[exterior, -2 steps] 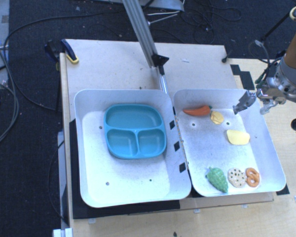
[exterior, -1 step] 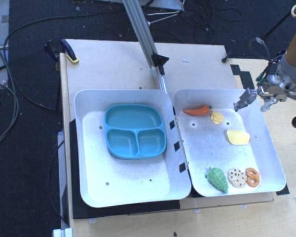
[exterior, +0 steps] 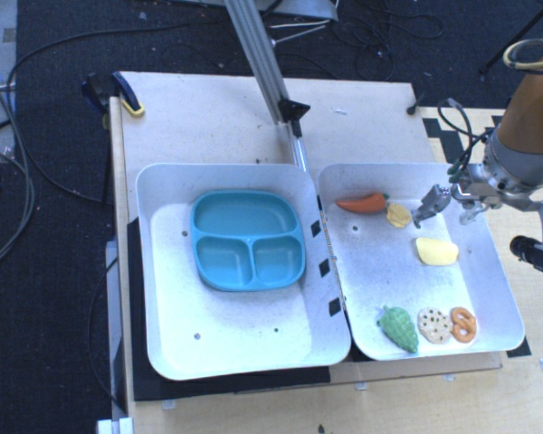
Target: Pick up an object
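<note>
Camera view looks down at a slant on a pale wooden bench [exterior: 208, 116] bearing two shallow white plastic bins side by side. The left white bin [exterior: 163, 333] holds a blue plastic tray with three compartments [exterior: 248, 240], lying flat toward the bin's upper middle. The right white bin [exterior: 489, 278] holds several small toy foods: an orange carrot-shaped piece [exterior: 364, 203] near the upper left corner, a small yellow rounded piece [exterior: 398, 215] just beside the carrot's right end, a pale yellow lemon-like block [exterior: 437, 251] nearer the middle, and along the lower edge a green leafy vegetable piece [exterior: 399, 327], a round speckled cookie [exterior: 433, 325] and a brown pretzel [exterior: 463, 324], the cookie and pretzel touching or nearly so. The grey arm with its orange band reaches in from the right, and its two-finger gripper [exterior: 428, 212] hangs over the upper part of the right bin, near the small yellow rounded piece and above the lemon-like block. Whether the fingers are spread or pressed together I cannot tell; nothing is visibly between them.
</note>
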